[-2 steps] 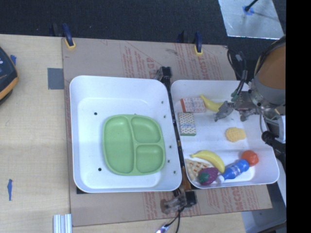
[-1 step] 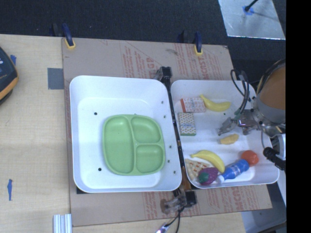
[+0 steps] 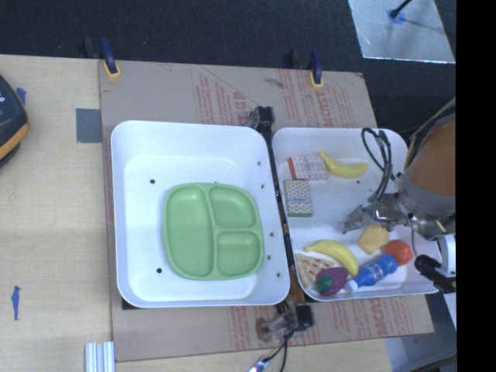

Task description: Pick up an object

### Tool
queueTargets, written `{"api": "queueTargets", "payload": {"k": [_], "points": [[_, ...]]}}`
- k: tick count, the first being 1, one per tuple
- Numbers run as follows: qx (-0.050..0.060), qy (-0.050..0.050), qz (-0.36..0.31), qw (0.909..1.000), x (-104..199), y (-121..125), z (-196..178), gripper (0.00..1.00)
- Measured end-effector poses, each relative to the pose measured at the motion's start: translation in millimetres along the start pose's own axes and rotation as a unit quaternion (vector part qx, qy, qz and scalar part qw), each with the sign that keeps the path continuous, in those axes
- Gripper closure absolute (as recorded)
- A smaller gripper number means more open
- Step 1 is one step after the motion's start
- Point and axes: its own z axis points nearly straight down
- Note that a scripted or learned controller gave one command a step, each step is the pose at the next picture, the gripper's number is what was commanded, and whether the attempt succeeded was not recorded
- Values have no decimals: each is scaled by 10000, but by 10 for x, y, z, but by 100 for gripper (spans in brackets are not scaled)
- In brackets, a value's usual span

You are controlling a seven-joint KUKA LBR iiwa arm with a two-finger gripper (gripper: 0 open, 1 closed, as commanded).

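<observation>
Corn-like yellow piece lies just right of the fingers in the right bin.
We see the gripper low in that bin, its fingers spread and closed on nothing; the yellow piece sits just beside them, with a red item beyond it. Nearer the bin's front edge lie a banana, a blue bottle and a purple item. Toward its back edge, another banana.

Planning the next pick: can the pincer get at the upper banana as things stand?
Probably yes. The upper banana lies alone on bare bin floor with nothing on it, and the pincer hangs just below it in the same right bin.
</observation>
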Motion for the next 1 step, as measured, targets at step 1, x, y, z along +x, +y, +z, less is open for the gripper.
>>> {"api": "queueTargets", "payload": {"k": [1], "points": [[-10,-2,-6,10000,383,609,-8,0]]}}
